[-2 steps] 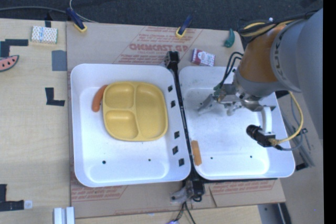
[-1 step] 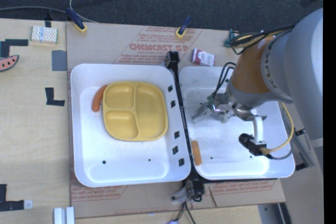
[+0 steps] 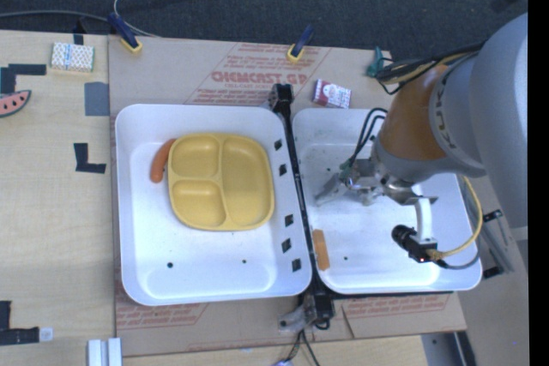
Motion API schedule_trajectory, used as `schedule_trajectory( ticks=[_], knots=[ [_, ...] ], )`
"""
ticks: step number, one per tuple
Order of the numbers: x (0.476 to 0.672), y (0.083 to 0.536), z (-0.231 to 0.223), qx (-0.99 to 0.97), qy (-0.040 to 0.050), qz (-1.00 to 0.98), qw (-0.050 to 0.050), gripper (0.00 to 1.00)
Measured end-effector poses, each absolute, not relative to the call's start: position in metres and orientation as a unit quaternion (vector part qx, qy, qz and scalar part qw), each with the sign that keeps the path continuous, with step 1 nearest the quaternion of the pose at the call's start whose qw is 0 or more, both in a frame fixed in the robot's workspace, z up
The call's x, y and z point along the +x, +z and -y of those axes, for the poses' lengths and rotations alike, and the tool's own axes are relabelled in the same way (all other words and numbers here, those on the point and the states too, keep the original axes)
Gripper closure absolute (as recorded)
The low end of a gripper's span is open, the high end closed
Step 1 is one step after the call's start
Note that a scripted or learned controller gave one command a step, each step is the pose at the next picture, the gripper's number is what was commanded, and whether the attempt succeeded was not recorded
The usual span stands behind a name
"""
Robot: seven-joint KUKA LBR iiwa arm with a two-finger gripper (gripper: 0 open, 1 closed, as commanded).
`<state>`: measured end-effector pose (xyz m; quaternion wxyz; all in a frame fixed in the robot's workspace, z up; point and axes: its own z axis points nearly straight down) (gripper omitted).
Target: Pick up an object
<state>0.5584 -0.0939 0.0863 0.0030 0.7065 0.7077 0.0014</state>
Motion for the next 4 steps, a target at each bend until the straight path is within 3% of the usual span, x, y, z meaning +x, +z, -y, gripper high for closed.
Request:
schedule_trajectory(
  ticks=[1,2,4],
  knots=[
    [0.635,0.086,0.097,0.707,0.0007,-0.708,0.002,0.0],
    [0.634,0.095,0.097,0.706,-0.0003,-0.708,0.002,1.0],
    [0.634,0.114,0.097,0.706,-0.0012,-0.708,0.001,1.0]
  ],
)
